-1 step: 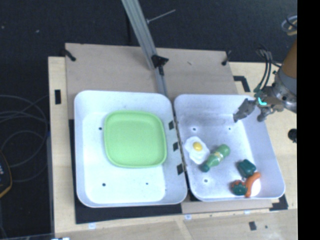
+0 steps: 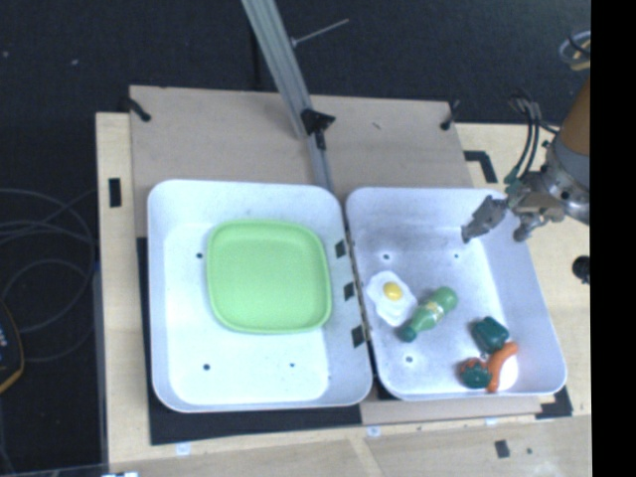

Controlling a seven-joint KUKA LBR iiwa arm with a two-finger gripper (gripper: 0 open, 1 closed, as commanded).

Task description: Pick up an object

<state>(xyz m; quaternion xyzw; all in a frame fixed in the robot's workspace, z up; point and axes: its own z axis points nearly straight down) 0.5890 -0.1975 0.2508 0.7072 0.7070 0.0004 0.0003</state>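
The gripper (image 2: 502, 222) is hovering with fingers spread and nothing between them over the right bin's (image 2: 449, 212) upper right edge. The green bottle (image 2: 429, 313) is lying well below it, beside a fried egg (image 2: 389, 297).

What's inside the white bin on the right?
The right bin holds a toy fried egg, a green bottle, a dark green piece and an orange-and-white toy. Whatever lies beneath them is covered.

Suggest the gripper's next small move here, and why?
Probably shift toward the green bottle and descend. The gripper hangs open over the right bin's upper right corner with nothing between its fingers; the toys lie lower in that bin.
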